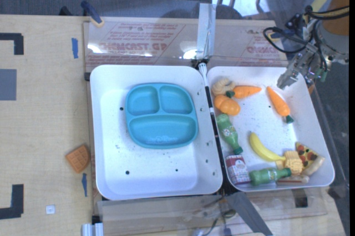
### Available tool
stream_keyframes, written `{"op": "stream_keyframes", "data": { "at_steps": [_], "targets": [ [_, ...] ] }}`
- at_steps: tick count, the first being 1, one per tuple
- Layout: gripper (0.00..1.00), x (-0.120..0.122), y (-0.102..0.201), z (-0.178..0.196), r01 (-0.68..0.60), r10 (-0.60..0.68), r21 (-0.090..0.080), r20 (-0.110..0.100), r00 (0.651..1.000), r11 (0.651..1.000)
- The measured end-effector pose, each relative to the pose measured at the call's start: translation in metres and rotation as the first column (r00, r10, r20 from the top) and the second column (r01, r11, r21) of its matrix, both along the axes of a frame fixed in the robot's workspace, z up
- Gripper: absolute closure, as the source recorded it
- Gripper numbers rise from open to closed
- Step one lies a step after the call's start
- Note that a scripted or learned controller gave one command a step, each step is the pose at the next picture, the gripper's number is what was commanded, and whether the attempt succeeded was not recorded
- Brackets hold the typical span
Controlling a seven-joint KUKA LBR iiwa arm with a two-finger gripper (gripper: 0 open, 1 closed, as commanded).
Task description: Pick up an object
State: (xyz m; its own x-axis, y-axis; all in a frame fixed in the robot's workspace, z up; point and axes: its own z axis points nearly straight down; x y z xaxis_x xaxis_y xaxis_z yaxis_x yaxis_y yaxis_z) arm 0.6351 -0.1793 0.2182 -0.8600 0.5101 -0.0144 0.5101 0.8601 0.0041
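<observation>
While tilted down-left, the end effector hovers — above the right bin's far corner.

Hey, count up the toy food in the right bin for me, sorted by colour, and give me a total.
Orange: 3, two carrots and a round orange piece
Green: 2, both bottles
Yellow: 2, banana and corn
Beige: 1, lumpy piece
Red and white: 1, can
Mixed colours: 1, pizza slice
Total: 10

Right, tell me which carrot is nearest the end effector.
The lone carrot by the right bin's far right side, just below the end effector; the other carrot lies farther left.
</observation>
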Motion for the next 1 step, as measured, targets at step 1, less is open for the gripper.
{"op": "stream_keyframes", "data": {
  "at_steps": [1],
  "targets": [
    [1.00, -0.0215, 0.0419, -0.1221, -0.325, 0.325, 0.004, -0.013, 0.946, 0.946]
  ]
}}
